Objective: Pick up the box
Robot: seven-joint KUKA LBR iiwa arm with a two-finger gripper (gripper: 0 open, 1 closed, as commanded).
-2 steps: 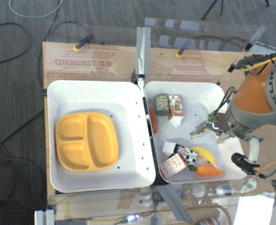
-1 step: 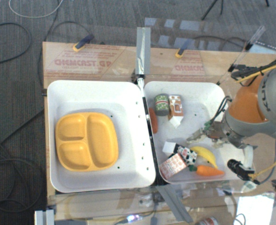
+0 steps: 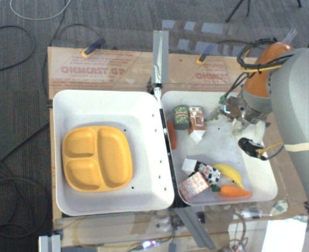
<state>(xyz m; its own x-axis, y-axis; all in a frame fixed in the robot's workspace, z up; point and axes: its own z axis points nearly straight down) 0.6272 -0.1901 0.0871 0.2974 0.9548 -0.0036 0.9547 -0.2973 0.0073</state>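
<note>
Camera view puts my gripper [image 3: 237,121], finger state I cannot tell, just right of the small brown-and-white carton box [image 3: 196,118] standing in the right white bin [image 3: 265,190].

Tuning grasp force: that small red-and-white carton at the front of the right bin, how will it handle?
The red-and-white carton looks like thin card, so probably light and crushable under a hard squeeze. It lies tilted against the right bin's front-left corner, so a push would likely wedge it rather than slide it. The black-and-white pack beside it may get nudged.
</note>
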